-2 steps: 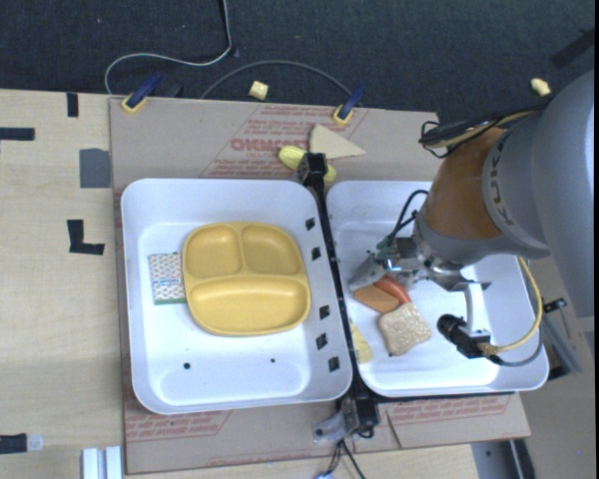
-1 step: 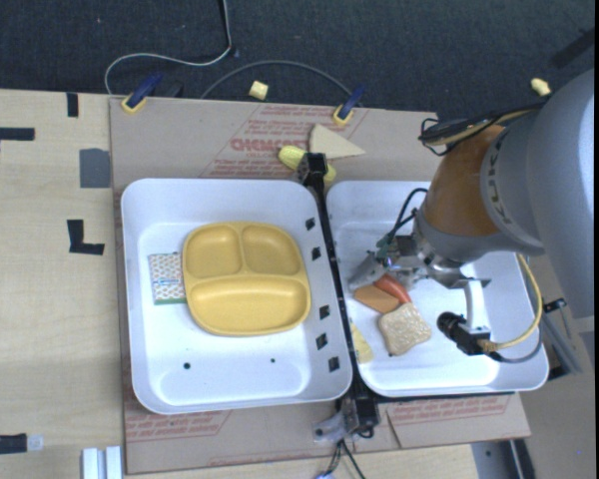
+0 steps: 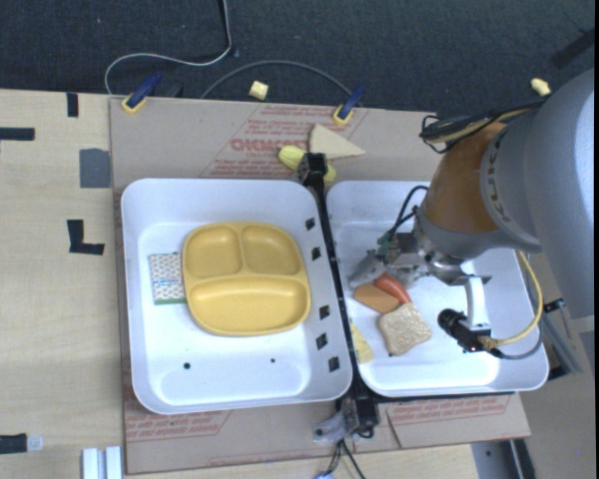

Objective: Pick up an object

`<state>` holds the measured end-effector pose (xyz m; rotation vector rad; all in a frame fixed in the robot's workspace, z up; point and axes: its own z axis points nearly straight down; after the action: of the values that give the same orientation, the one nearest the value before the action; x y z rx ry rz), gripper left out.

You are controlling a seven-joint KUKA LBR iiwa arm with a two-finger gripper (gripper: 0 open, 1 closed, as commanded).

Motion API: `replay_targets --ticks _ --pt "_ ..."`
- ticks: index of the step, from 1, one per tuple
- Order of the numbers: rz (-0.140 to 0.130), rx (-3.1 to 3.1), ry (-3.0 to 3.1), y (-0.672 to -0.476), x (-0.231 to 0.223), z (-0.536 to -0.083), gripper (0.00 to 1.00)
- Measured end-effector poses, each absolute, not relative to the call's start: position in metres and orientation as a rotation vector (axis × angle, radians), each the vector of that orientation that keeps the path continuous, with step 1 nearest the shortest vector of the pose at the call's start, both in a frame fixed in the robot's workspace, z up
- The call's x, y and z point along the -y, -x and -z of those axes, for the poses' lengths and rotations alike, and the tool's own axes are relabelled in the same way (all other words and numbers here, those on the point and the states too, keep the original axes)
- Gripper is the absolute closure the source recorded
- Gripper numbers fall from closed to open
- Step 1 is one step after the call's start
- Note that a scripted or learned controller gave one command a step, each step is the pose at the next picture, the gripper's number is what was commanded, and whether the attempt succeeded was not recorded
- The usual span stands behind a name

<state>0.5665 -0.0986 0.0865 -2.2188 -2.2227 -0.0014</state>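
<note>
1. Near the lower edge of the frame stand the front rims of the two white bins: the left bin (image 3: 140, 367) and the right bin (image 3: 519, 372), side by side, with a black divider (image 3: 324, 267) running between them.
2. In the lower middle of the right bin lies a piece of toast (image 3: 406, 328), flat on the floor. Just above and left of it lies an orange-red object (image 3: 387, 291), maybe a toy sausage, and a small yellow piece (image 3: 360, 344) is at the bin's left wall. These are the candidates for picking, I think, because the arm is over this bin.
3. The gripper (image 3: 394, 259) is low over the right bin, directly above the orange-red object and very near it. I cannot tell if it is open or closed, and I see nothing clearly held.
4. The grey arm (image 3: 549, 178) with its orange band (image 3: 459, 183) comes from the right of the frame and bends down into the bin; probably it aims at the orange-red object.
5. In the left bin, a yellow divided plate (image 3: 247, 277) lies in the centre, with a small patterned sponge (image 3: 166, 276) touching its left edge.
6. In the upper middle of the frame, beyond the bins, a beige wedge (image 3: 336, 144) and a small yellow object (image 3: 292, 155) rest on the cardboard (image 3: 190, 138), outside the picking area.
</note>
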Motion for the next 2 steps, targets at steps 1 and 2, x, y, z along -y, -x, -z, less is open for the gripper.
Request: replay_targets --ticks 1,2 --pt "0.008 2.229 2.221 -0.558 0.109 -0.087 0.0" --pt "0.008 2.231 2.225 -0.547 0.112 -0.087 0.0"
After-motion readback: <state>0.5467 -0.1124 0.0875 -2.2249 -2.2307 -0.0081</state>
